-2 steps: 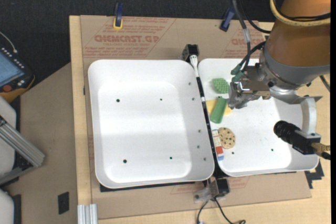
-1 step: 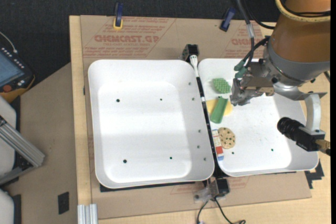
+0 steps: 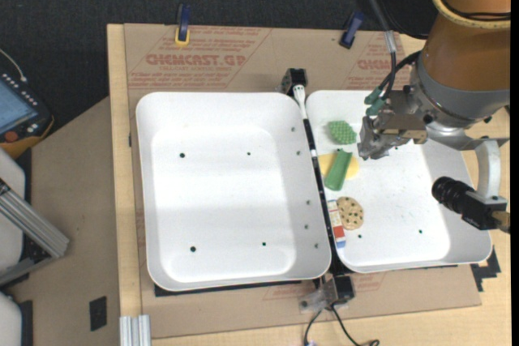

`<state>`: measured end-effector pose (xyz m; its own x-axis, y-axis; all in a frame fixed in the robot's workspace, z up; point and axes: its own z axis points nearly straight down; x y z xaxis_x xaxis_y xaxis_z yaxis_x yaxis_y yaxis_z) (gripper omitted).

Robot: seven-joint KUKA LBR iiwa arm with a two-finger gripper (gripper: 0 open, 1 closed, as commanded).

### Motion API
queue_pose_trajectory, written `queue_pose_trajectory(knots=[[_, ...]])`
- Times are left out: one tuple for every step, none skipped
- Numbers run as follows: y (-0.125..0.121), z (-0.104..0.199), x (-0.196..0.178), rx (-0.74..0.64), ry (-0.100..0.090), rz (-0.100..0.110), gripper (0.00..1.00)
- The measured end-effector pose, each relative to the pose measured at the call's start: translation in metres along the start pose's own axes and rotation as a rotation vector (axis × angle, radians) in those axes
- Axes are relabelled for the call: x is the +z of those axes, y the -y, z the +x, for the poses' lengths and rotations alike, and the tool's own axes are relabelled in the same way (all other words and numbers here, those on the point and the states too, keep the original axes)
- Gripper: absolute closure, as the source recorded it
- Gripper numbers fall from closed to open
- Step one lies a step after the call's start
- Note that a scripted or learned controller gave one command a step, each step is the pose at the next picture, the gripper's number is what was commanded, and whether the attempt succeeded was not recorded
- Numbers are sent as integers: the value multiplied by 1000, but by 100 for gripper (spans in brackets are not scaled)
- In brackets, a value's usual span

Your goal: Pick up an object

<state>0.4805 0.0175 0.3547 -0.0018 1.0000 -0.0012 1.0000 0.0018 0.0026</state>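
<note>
My gripper (image 3: pixel 371 147) hangs over the right bin (image 3: pixel 422 239), just right of a cluster of objects along the bin's left side. A green textured piece (image 3: pixel 340 130) lies at the upper left of that bin. Below it a green and yellow sponge-like block (image 3: pixel 336 169) rests against the left wall. A round cookie with dark chips (image 3: pixel 350 212) lies lower down, with a small red, white and blue item (image 3: pixel 338 236) beside it. Nothing is visible between the fingers.
The left bin (image 3: pixel 154 198) sits beside the right one, sharing a black divider edge (image 3: pixel 312 166). A black cylindrical part (image 3: pixel 458 198) of the arm reaches over the right bin's right side. Clamps (image 3: pixel 183 27) hold the cardboard base at the back.
</note>
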Motion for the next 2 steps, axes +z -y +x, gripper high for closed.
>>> queue_pose_trajectory(knots=[[-32,29,21,-1,-1,1,100],[-31,27,9,1,0,-3,100]])
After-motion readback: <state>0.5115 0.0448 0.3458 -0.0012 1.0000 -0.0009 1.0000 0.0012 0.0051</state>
